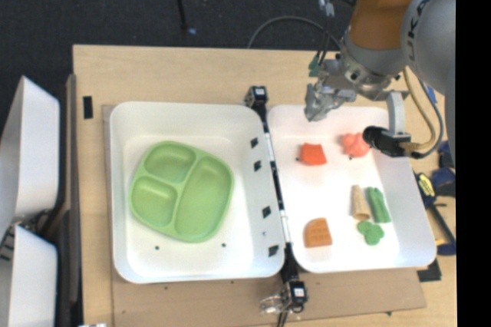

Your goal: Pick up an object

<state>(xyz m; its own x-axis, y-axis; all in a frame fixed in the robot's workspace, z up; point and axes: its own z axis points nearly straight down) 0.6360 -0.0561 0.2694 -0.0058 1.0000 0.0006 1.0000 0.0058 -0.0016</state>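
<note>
Nearest the camera, two white bins sit side by side: the left bin [123, 241] holds a green divided plate [182, 190], the right bin [406, 249] several small items. Above the right bin's far-left corner hangs the gripper [317, 109]; whether its jaws are parted I cannot tell. An orange-red block [311, 154] lies below it, apart, long axis roughly left-right.

The pale wooden tabletop [92, 72] carries two shallow white plastic bins set side by side and touching along a shared middle edge. The left bin [123, 241] sits near the tabletop's left side; the right bin [406, 241] reaches close to its right edge.
</note>
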